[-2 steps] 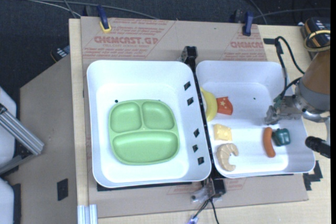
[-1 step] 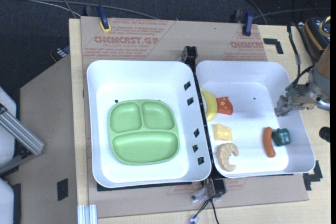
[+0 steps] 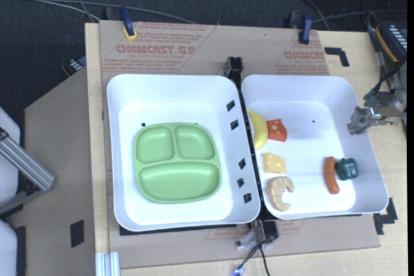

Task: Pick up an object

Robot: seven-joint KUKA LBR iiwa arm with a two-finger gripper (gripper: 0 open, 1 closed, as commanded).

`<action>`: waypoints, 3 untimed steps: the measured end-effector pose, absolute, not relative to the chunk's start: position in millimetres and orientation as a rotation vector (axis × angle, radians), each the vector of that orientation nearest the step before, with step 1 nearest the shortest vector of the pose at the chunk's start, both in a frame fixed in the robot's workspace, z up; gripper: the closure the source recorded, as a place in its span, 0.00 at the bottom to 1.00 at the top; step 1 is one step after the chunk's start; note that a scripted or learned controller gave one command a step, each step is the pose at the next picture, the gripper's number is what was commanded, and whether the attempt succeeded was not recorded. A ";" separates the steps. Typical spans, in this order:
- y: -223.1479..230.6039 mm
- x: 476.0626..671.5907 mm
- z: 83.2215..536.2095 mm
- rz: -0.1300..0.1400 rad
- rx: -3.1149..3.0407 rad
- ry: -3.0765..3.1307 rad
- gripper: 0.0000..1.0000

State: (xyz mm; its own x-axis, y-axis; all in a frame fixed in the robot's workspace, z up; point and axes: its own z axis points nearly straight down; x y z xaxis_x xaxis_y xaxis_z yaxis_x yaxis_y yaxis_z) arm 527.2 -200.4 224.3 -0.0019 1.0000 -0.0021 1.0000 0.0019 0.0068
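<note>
**At right bin: nothing picked yet, gripper parked at the edge**

Over the right bin's (image 3: 362, 139) far-right rim sits the gripper (image 3: 358, 124), small and partly cut off; can't tell its state from this view. Nothing visibly held.

Candidates, all in the right bin:
- yellow piece (image 3: 260, 130) against the divider, red block (image 3: 277, 130) touching it
- cheese wedge (image 3: 274, 163) just below those
- croissant (image 3: 280, 192) near the front-left corner
- hot dog (image 3: 331, 175) with teal piece (image 3: 348, 169) beside it, nearest the gripper

Left bin (image 3: 123, 139) holds 1 green divided plate (image 3: 176, 162).

My pick: hot dog. Looks like light, rigid toy plastic, probably slick and rounded, so it may roll out of a pinch. Grab across the short axis at mid-length. Teal piece crowds 1 side, so finger clearance is tight.
</note>
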 end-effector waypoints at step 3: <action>-88.2 524.4 238.4 0.001 2.218 2.231 1.00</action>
